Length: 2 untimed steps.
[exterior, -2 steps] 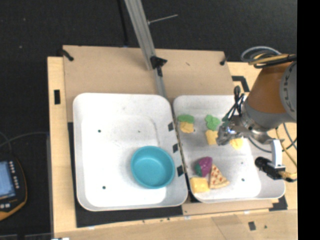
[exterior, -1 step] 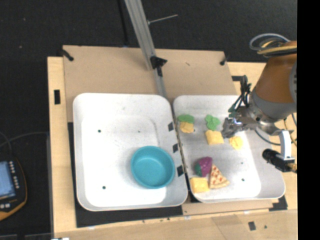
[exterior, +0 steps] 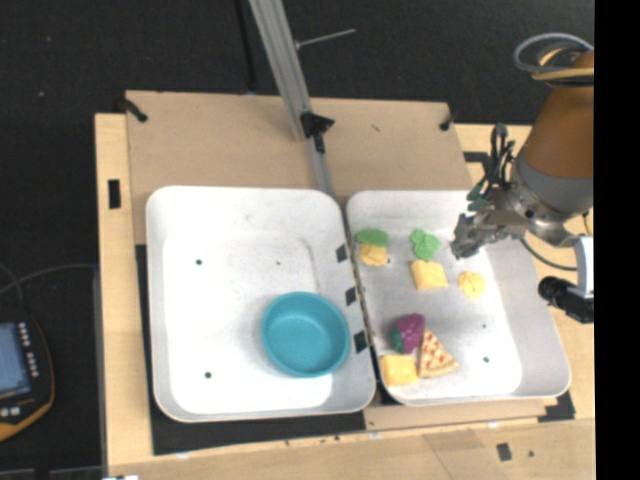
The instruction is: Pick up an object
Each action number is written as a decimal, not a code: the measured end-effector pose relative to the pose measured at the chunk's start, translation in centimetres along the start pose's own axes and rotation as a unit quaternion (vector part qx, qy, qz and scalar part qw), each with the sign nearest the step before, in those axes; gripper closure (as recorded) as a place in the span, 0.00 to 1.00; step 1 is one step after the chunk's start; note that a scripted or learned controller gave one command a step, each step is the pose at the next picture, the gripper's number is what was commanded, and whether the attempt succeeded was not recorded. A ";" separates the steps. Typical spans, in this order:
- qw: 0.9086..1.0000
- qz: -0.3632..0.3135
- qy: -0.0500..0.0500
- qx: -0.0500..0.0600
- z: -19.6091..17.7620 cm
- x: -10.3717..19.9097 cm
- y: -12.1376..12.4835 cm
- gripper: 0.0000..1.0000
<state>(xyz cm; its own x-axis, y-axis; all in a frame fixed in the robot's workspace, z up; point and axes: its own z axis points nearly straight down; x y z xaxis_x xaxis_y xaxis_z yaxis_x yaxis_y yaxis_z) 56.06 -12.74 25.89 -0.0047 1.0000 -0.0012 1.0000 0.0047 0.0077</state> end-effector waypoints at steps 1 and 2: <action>1.000 0.000 0.000 0.001 -3.8 -0.1 0.2 1.00; 1.000 0.000 0.000 0.003 -2.1 4.6 0.2 1.00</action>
<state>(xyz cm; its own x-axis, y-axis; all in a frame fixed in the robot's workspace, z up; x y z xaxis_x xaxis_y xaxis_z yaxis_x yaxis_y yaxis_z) 56.22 -8.14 27.94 -0.0052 1.0000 -0.0010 1.0000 0.0052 0.0014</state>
